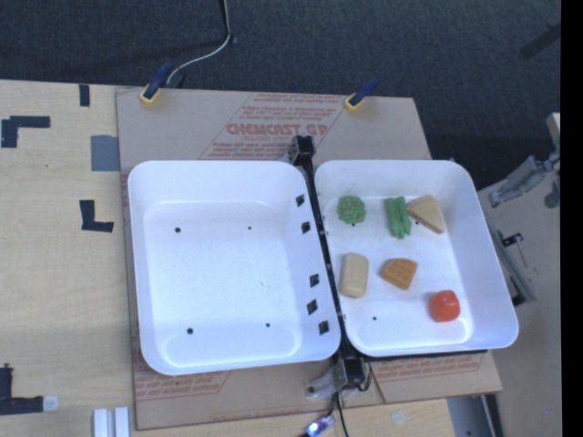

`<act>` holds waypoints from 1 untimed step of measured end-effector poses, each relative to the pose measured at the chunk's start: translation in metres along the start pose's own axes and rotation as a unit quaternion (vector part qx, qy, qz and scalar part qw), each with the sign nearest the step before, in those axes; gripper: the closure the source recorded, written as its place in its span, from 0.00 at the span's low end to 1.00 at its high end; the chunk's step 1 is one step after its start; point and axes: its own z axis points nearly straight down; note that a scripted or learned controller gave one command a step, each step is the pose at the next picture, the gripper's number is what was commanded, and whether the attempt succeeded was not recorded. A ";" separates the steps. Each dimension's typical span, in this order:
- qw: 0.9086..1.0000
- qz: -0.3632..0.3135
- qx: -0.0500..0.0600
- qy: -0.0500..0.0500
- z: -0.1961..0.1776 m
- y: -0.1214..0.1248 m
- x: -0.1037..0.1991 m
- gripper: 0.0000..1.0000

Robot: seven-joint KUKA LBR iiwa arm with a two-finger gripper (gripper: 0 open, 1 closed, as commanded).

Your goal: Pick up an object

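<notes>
Red rounded piece point(444, 306) lies nearest, beside smooth orange wedge point(399, 273).

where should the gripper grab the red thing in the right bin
Grip the red object across its rounded middle, coming straight down from above. It sits alone near the right bin's front right corner, apart from the orange piece, so the fingers probably have room on both sides. It looks squat, so a side approach seems less suitable.

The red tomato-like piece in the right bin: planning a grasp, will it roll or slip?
The red piece looks rounded and smooth, so it may roll if nudged. It sits apart from the other pieces near the right bin wall, so it could slide against it.
</notes>
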 end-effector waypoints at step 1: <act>1.000 0.000 0.001 0.000 -0.066 -0.022 0.006 0.00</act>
